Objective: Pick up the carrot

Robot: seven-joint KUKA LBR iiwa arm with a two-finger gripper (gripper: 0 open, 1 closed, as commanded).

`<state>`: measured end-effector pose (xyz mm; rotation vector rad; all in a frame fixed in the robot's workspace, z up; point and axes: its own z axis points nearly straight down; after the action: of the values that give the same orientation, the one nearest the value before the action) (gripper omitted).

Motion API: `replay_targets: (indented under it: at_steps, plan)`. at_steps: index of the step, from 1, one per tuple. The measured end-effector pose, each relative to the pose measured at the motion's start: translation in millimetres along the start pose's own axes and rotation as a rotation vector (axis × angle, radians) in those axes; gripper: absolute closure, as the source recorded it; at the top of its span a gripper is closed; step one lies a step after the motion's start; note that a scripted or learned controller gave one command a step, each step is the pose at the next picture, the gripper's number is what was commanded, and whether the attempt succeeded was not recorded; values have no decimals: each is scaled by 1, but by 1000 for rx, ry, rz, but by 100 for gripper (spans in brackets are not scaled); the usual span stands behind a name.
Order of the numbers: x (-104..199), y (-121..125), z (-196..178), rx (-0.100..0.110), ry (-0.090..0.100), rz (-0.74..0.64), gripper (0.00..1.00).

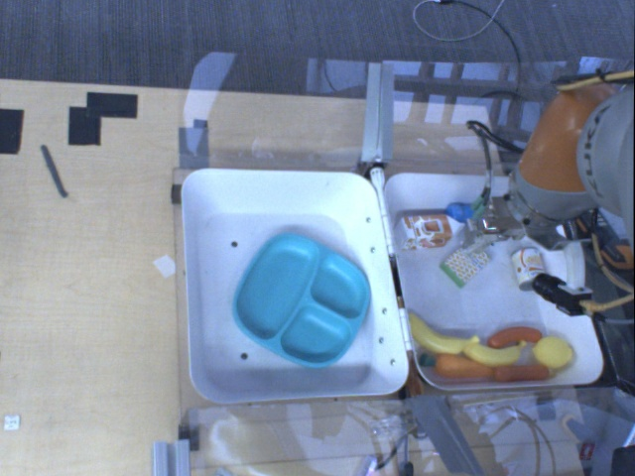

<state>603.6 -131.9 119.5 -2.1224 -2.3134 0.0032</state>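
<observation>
Carrot (474,368) untouched at right bin's (593,377) front edge; gripper (483,226) well apart above; finger state unreadable; grasp remains.

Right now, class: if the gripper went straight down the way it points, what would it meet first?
Probably the small green-checked packet lying on the right bin floor, just below the gripper. Depth is hard to judge. The carrot lies well off that line.

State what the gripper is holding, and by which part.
Cannot be told: the gripper hangs over the right bin, its tip unclear; the carrot lies apart at the bin's near edge.
</observation>
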Motion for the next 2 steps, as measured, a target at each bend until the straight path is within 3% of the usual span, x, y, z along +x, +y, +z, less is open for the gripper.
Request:
replay_targets:
  at_steps: [1, 2]
  plan:
    - [47, -52, 13, -27, -3, 328, 100]
    - [72, -76, -62, 0, 0, 278, 100]
